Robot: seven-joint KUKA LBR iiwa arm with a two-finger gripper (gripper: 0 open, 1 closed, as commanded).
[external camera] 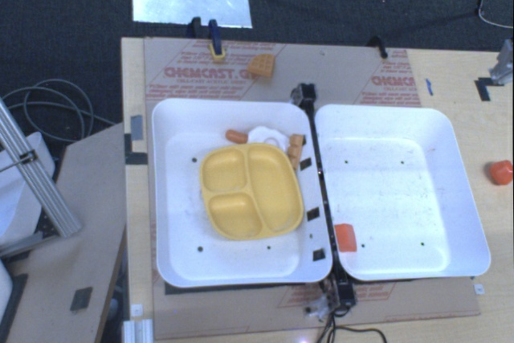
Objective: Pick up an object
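Note:
A yellow divided plate [250,193] lies in the middle of the left bin [178,253]. Behind the plate sit a small orange sausage-shaped piece [236,136], a white flat piece [270,138] partly tucked under the plate's rim, and a tan block [295,148] by the bin's right wall. An orange-red block [344,237] rests at the near left corner of the right bin [450,197].
A tan waffle piece [261,65] lies on the board behind the bins, near a blue and yellow clamp [215,40]. An orange object [500,172] sits on the bench to the right of the right bin. Black clips [305,95] join the bins.

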